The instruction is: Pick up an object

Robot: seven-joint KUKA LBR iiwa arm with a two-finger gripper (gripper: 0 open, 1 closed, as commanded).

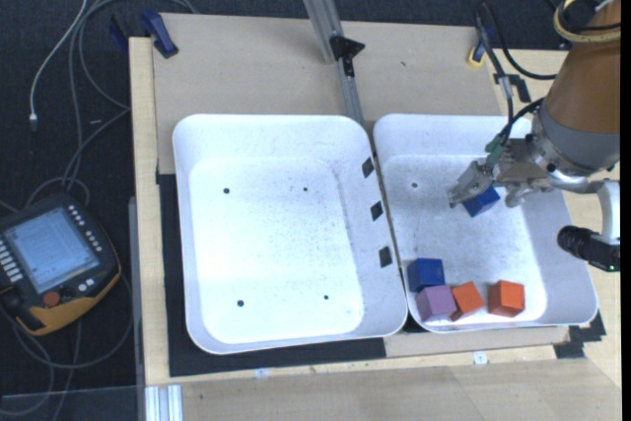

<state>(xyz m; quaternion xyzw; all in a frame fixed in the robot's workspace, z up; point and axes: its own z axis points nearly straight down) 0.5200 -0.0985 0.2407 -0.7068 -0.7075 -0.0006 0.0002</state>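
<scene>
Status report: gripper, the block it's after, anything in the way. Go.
Gripper over right bin, shut on blue block, block lifted. Blue, purple and two orange blocks along bin's near edge. Path clear.

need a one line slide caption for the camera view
KUKA arm's gripper holds a blue block above the right bin; blue, purple and two orange blocks sit along its near edge.

white bins [266, 138], blue blocks [426, 272], purple block [434, 302]; orange blocks [466, 298]
</scene>
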